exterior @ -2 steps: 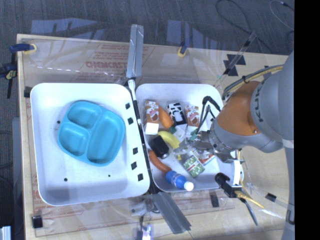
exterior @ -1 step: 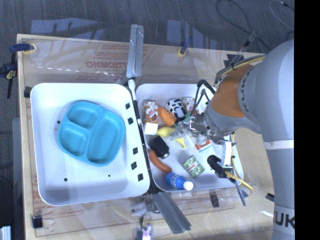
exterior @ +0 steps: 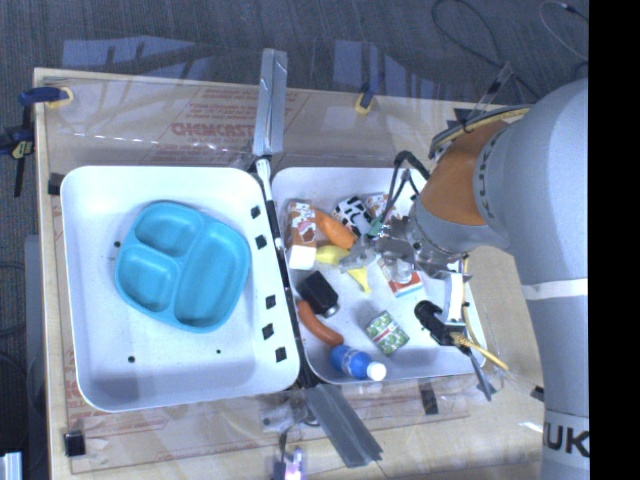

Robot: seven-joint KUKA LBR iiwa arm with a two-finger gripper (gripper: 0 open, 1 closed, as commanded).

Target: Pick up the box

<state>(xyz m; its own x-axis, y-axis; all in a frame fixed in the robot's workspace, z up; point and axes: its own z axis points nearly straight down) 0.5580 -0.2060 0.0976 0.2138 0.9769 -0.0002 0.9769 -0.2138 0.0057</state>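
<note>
A pale wooden bench (exterior: 150, 108) on dark carpet carries your two white bins. The left bin (exterior: 90, 368) holds only a blue divided plate (exterior: 183, 265); all the work is in the right bin (exterior: 310, 183).

Start at the near wall. A blue bottle (exterior: 355, 362) with a white cap lies there, and the box (exterior: 386, 332), small and green-patterned, sits just beyond it, tilted and apart from the bottle. An orange sausage (exterior: 318, 323) lies to the box's left and a black block (exterior: 318, 291) a little farther back. Neither touches the box, so it looks free on all sides.

Farther in, a red-and-white packet (exterior: 405, 284) lies just beside the gripper (exterior: 388, 253), which hangs low over the middle of the clutter. You cannot tell from this angle whether the claw is released or clenched, and nothing shows in its grasp.

Beyond are yellow pieces (exterior: 340, 258), a white cube (exterior: 302, 258), a carrot (exterior: 336, 232) and a cow-patterned toy (exterior: 349, 211) near the far wall.

To do this well, bring the arm nearer, towards the box. Turn the wrist to match the box's tilt so you close across its narrow sides. Come straight down, since a slanted approach would likely nudge the bottle or push the box against the wall.
</note>
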